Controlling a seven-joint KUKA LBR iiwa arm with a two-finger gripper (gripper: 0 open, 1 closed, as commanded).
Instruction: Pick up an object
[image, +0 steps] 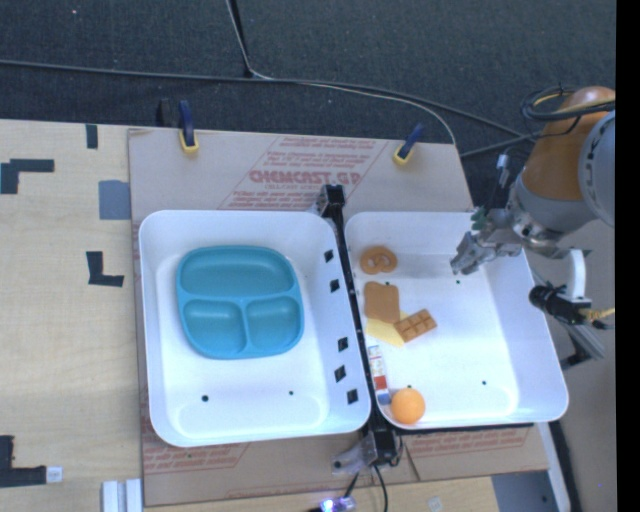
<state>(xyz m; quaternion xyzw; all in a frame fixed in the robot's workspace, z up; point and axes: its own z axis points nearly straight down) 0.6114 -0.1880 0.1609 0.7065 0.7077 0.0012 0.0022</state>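
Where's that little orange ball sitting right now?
The small round orange ball lies in the right-hand shallow white bin, in its near left corner by the divider, below the brown waffle-patterned piece.

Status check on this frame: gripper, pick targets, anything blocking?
Gripper over right bin, upper area, nothing between fingers visible. Pretzel, chocolate piece, orange ball all lying loose. Path unobstructed.
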